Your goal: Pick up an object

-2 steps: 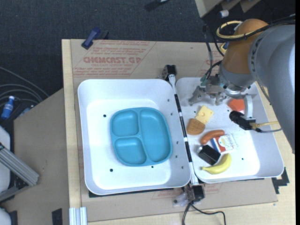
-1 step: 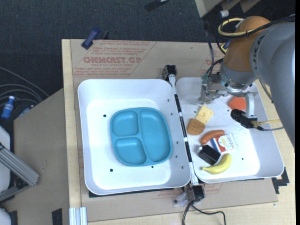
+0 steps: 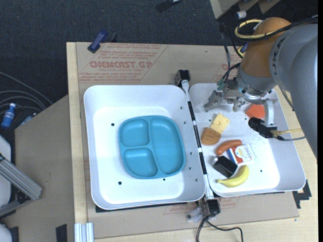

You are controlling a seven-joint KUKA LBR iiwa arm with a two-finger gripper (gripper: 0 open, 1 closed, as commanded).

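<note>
Gripper (image 3: 222, 99) low over far end of right bin (image 3: 287, 178); open or closed: cannot tell. Nothing seen held. Candidates clustered nearby for pick: cheese wedge (image 3: 220, 122), bread piece (image 3: 210, 135), sausage (image 3: 228, 146), banana (image 3: 233, 178). Blue divided tray (image 3: 151, 146) in left bin, apart.

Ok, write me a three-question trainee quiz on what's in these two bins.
1. True or false: the blue divided plate lies in the left bin.
2. Which item lies nearest the camera in the right bin? A) cheese wedge B) banana C) sausage
3. Fill in: the claw sits over the ____ bin.

Key: 1 true; 2 B; 3 right.
</note>
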